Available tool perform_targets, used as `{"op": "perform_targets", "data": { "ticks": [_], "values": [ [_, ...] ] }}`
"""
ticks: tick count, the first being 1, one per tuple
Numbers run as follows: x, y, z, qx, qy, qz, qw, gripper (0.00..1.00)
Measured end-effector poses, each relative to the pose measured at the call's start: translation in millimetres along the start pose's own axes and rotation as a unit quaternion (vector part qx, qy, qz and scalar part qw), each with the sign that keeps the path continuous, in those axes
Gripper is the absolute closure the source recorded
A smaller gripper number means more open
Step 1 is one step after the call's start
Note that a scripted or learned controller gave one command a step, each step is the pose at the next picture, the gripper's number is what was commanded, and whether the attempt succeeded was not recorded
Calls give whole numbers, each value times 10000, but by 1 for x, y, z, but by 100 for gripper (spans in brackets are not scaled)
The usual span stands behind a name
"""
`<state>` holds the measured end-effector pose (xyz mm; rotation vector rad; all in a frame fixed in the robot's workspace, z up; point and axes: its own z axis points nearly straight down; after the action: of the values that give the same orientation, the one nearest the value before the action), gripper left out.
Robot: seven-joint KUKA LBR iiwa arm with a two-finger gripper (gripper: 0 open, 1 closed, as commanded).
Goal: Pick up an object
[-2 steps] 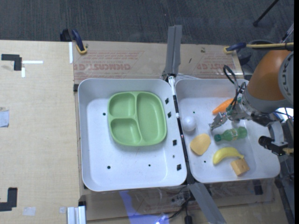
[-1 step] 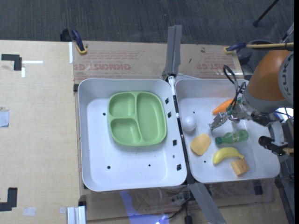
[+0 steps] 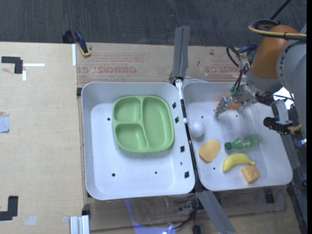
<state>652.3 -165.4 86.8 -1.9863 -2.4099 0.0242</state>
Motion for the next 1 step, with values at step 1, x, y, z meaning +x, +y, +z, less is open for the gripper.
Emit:
{"op": "perform_targets", "data": {
  "ticks": [1],
  "values": [
    [-51,-26,-21,-117,-26,-661,9977,0]
  ]
}}
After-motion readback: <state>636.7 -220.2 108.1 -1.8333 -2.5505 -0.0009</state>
